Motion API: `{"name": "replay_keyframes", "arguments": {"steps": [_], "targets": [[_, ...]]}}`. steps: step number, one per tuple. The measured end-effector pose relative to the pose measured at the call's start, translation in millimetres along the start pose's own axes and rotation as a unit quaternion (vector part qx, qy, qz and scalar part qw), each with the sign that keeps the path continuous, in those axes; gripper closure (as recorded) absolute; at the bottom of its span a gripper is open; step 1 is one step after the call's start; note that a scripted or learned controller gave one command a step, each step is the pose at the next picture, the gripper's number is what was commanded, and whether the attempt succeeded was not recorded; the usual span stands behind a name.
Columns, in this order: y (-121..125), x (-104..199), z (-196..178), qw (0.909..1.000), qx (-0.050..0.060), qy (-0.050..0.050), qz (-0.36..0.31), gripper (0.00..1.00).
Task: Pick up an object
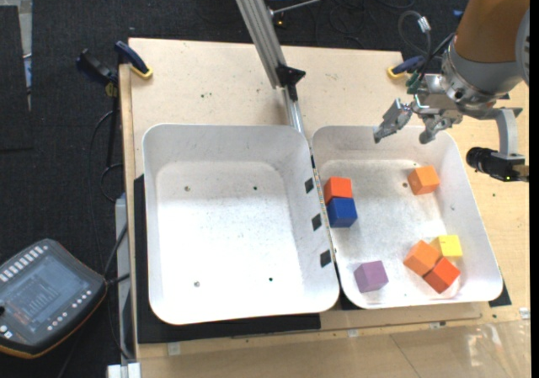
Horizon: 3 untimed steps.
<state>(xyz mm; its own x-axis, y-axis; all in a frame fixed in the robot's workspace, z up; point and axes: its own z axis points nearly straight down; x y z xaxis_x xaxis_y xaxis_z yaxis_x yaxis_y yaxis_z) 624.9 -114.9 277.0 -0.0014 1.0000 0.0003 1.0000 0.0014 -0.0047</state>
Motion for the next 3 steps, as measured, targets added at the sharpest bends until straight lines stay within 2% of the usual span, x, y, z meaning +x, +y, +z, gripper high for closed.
{"name": "replay_keyframes", "arguments": {"steps": [1,3], "targets": [[0.7,-0.1,-2.8,1.0000,-0.002,0.000,0.000,0.00],[13.2,9.6,109.3,1.0000,0.001,0.000,0.001,0.00]]}}
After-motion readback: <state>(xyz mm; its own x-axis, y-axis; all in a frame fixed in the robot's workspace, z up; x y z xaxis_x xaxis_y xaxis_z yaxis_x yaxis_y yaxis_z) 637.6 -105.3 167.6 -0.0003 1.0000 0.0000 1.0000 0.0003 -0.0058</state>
